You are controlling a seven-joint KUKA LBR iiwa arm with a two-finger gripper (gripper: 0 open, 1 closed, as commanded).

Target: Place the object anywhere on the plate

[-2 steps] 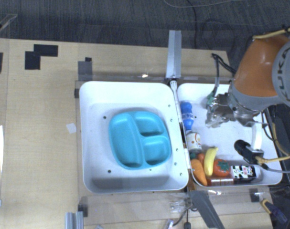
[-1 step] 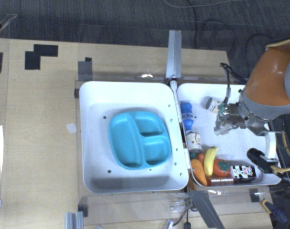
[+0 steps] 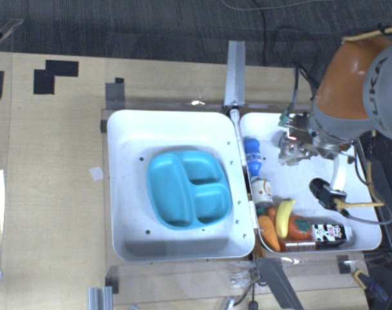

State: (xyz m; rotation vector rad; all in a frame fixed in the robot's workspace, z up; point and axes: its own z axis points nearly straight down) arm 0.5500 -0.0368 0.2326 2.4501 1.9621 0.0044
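Observation:
A blue divided plate [image 3: 188,187] lies in the middle of the left bin [image 3: 128,173], with nothing on it. My gripper [image 3: 291,152] hangs over the upper part of the right bin [image 3: 370,237], just right of a blue bottle [image 3: 252,156] that lies along the bin's left wall. Below the bottle sits a small white and orange can [image 3: 261,188]. At the bin's front lie a yellow banana [image 3: 284,217], an orange carrot [image 3: 268,232], a red item [image 3: 300,229] and a black and white box [image 3: 329,234]. The gripper touches none of them.
The grey divider [image 3: 242,160] between the two bins runs just left of the bottle. The arm's orange band [image 3: 347,76] fills the upper right. A metal post [image 3: 236,73] stands behind the bins.

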